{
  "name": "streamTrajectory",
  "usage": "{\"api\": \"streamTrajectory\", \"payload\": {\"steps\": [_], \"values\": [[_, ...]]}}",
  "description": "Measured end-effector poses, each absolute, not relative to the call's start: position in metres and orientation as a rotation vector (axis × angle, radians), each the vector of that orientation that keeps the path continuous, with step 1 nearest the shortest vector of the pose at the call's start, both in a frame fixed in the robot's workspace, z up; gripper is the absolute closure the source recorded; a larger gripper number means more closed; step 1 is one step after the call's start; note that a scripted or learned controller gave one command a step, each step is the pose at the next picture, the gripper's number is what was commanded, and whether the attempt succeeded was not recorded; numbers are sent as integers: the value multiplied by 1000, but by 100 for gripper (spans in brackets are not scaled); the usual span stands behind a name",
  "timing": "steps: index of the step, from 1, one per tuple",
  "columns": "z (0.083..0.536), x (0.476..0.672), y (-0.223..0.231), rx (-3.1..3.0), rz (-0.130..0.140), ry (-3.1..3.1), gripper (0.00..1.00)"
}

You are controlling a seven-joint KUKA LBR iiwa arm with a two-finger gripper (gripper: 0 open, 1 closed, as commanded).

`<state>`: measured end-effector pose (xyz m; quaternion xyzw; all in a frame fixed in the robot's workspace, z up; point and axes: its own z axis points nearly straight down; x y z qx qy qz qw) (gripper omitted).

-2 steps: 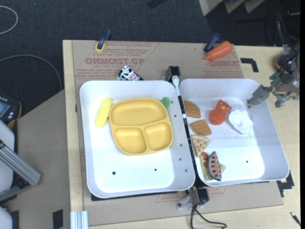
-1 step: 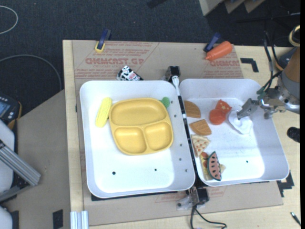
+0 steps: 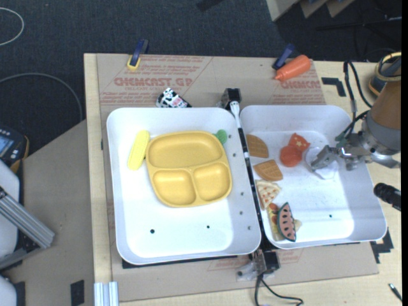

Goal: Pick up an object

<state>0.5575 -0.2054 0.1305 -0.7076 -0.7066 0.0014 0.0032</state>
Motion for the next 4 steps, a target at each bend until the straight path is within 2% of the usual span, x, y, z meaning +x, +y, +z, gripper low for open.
{"api": "streamTrajectory", "payload": {"steps": [1,2,4], "values": [[82,557,-204,-2218,3,-2216,0],[95,558,-205,-2223,0,-2221,100],[218,570,-208,-2225,-5,-2230,100]]}}
